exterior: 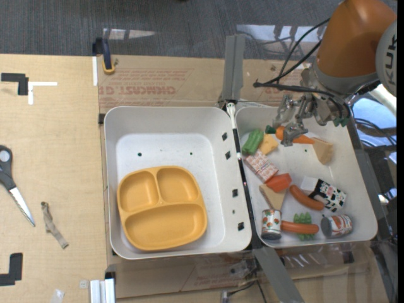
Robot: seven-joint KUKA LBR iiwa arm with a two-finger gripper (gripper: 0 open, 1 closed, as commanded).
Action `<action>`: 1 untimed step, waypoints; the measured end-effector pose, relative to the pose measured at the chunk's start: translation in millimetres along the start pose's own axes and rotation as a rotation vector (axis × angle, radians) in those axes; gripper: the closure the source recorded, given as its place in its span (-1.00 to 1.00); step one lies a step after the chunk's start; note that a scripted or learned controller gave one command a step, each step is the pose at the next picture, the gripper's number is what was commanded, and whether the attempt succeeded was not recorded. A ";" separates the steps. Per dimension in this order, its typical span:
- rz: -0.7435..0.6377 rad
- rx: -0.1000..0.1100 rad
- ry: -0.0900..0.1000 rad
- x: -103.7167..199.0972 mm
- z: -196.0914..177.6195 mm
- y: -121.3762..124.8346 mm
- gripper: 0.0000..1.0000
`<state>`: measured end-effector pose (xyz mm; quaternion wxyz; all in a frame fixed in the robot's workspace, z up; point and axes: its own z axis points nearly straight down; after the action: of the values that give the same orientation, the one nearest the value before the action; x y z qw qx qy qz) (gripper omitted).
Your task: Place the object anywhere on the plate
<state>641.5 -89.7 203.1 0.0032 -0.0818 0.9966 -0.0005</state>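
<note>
2 white bins on the bench (50,137), side by side. Left bin (120,122) holds 1 yellow plate (162,207) w/ 3 compartments: 2 small ones at the far side, 1 long one at the near side. Nothing lies on the plate.

Right bin (368,188), just beside the plate's bin, holds the toy food, approx 12 pcs. Counted outward from the plate: 1 green pepper (252,141) and 1 pink wafer pack (261,166) closest to the divider; 1 yellow cheese chunk (270,145); 1 red piece (278,182); 1 tan wedge (273,198); 1 small can (271,223) at the near edge. Farther from the plate: 1 carrot (304,140), 1 tan bread slice (324,151), 2 sausages (305,198) (one mid-bin, one by the near edge w/ a green sprig), 1 black-and-white carton (328,194), 1 second can (338,225) in the near corner farthest from the plate.

1 arm, orange band, comes in over the right bin's far side. End effector (291,133) sits low at the far end of that bin, well apart from the plate, tips right at the carrot and cheese chunk. Can't tell how wide it stands, nor whether anything is between its tips.

Left of the plate's bin: 1 pair of scissors (11,188).
</note>
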 end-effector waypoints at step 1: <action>-0.196 -0.002 -0.001 -5.8 -58.9 68.6 1.00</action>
<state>635.6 -21.1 261.9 0.0036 -0.1788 0.9839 0.0001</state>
